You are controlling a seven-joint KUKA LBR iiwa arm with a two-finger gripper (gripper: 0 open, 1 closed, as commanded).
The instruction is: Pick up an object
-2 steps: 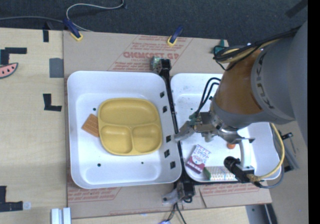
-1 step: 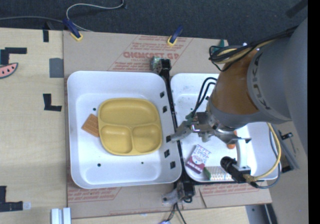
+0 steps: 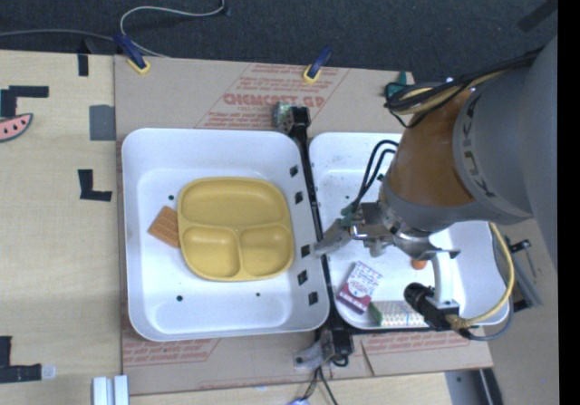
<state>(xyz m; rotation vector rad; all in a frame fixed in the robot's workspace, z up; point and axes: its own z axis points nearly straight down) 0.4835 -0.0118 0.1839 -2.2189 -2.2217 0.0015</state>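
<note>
Hovering low in the right bin (image 3: 471, 245), the end effector (image 3: 362, 229) is lining up over a small packet (image 3: 362, 285) near the bench's front edge; its grip state is unclear.

A: What sits in the left bin (image 3: 145, 213)?

B: A yellow divided plate (image 3: 236, 226) at its centre, with a brown flat piece (image 3: 165, 226) tucked under its nine o'clock edge.

A: And the right bin (image 3: 340, 163)?

B: The arm (image 3: 471, 154) hangs over it. At six o'clock of the wrist lie a small red-and-white packet (image 3: 362, 286) and, beside it at four o'clock, a pale tube-like item (image 3: 391, 312). The gripper (image 3: 385, 236) is too hidden to read.
</note>
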